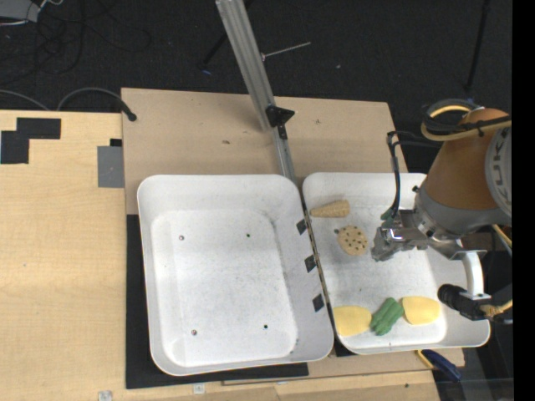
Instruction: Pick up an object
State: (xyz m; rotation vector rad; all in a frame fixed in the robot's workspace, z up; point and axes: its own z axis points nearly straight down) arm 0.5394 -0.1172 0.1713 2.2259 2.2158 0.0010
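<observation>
Camera view looks down on two white bins. The right bin (330, 186) holds a cone (330, 210), a cookie (352, 240), two yellow pieces (352, 320) (421, 310) and a green piece (386, 316). The gripper (386, 242) hangs just beside the cookie. The left bin (167, 203) has lots of open room.

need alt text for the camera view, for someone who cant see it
A grey and orange robot arm reaches from the right, its gripper low over the right bin beside a cookie. That bin also holds a cone, two yellow pieces and a green piece; the left bin sits alongside.
</observation>
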